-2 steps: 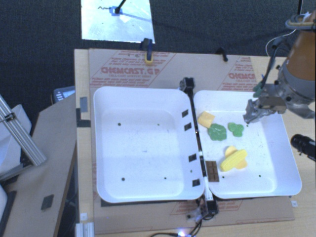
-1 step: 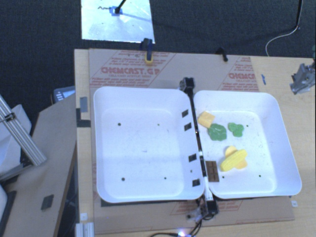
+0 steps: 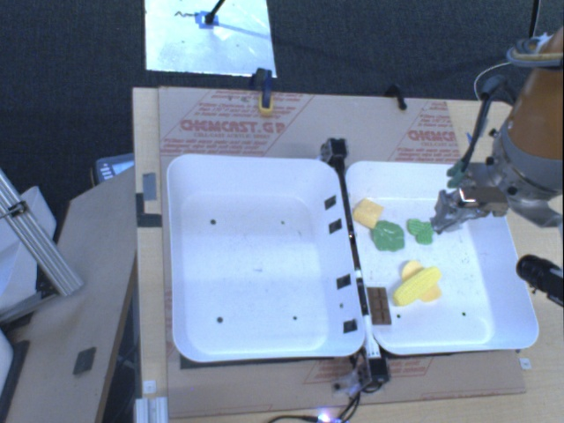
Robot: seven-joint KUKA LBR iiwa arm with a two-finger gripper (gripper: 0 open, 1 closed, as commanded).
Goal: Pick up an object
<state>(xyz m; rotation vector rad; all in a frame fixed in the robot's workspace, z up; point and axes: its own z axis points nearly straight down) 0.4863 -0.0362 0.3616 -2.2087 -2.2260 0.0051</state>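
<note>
1. White plastic forms the two shallow bins, set side by side on the tabletop (image 3: 220,122) so that things can be lifted from either; the left bin (image 3: 189,183) shows only bare floor.
2. All loose objects are gathered in the right bin (image 3: 515,320): a yellow block (image 3: 367,211), a green piece (image 3: 387,235), a smaller green piece (image 3: 419,231), a yellow corn-shaped toy (image 3: 416,285) and a brown tile (image 3: 378,305) near the divider.
3. The gripper (image 3: 445,214) is held low, just beside the smaller green piece, which is judged the likely target.
4. Whether the gripper is spread or closed cannot be told; nothing is seen held.
</note>
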